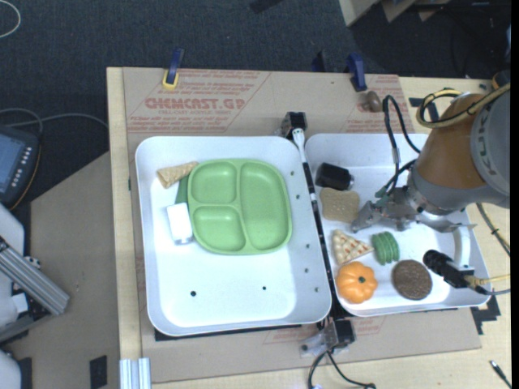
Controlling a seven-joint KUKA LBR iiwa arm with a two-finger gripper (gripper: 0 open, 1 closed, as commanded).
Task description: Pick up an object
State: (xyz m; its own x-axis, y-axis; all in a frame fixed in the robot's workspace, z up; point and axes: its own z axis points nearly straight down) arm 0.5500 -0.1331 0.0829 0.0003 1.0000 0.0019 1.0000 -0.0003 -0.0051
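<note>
Across the bench, two white bins sit side by side. Left bin (162, 282) carries a green divided plate (241, 205), a tan wedge (175, 173) and a white block (179, 223) along its edge. Right bin (369, 148) holds the pick candidates, clustered near its front: orange pumpkin (357, 282), brown disc (412, 279), pizza slice (350, 245), green ridged piece (385, 246). Gripper (389, 213) is low among them, apparently positioned for a grasp; whether spread or pressed together cannot be determined, and nothing is visibly pinched.
</note>
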